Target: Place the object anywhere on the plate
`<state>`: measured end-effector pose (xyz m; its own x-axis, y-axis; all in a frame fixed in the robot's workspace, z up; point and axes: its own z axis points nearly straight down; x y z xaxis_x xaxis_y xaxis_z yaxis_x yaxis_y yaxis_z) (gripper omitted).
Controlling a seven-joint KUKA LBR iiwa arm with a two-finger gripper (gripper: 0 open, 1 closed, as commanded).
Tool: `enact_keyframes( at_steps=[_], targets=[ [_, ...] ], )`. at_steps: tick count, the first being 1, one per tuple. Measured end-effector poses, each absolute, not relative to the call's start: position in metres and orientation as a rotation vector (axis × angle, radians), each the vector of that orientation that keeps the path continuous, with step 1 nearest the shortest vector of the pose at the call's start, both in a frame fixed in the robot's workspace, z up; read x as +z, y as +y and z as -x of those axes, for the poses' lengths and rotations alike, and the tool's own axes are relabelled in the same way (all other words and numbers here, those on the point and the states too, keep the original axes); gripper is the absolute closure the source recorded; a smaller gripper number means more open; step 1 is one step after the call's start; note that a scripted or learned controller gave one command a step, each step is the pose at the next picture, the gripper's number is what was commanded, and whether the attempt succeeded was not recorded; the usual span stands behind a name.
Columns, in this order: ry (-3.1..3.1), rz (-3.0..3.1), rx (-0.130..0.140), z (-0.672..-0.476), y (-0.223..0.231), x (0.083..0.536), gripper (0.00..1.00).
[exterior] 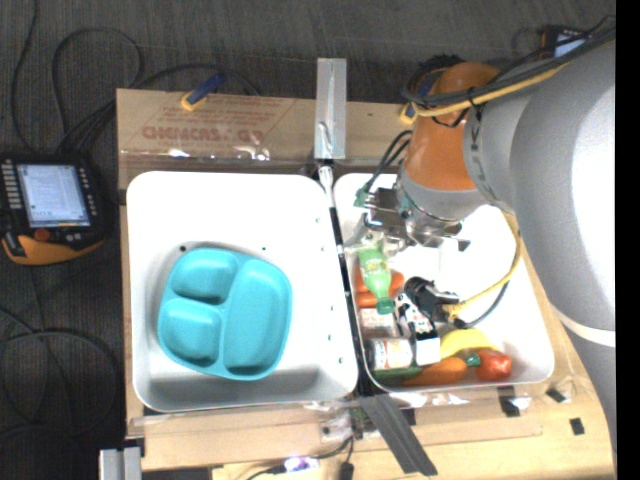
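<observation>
plate [225, 313] sits bare in the left bin [150, 218]. green bottle [374, 268] lies in the right bin [530, 338], just under the gripper [385, 230]; whether it's grasped i cannot tell. nothing moved across yet.

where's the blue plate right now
The blue plate lies in the left bin, toward its front, across the divider from the pile of items in the right bin.

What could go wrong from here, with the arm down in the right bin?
1. The hand sits over a tight heap in the right bin: green bottle, carrot, banana. It might nudge or snag a neighbour rather than lift one item cleanly.
2. The plate lies in the left bin, so anything carried must cross the divider, where a loose grasp could drop it.
</observation>
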<state>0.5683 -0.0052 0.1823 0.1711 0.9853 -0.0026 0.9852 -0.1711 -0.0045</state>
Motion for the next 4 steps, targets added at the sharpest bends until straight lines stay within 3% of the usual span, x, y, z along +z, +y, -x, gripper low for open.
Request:
enact_keyframes(
  at_steps=[1, 2, 3, 4],
  targets=[
    [-2.022, 2.400, 0.015, -0.568, -0.005, 0.190, 1.00],
    [-2.063, 2.366, 0.007, -0.526, 0.077, 0.182, 1.00],
    [-2.063, 2.365, 0.007, -0.526, 0.077, 0.182, 0.00],
    [-2.062, 2.361, 0.014, -0.525, 0.078, 0.189, 1.00]
  ],
)
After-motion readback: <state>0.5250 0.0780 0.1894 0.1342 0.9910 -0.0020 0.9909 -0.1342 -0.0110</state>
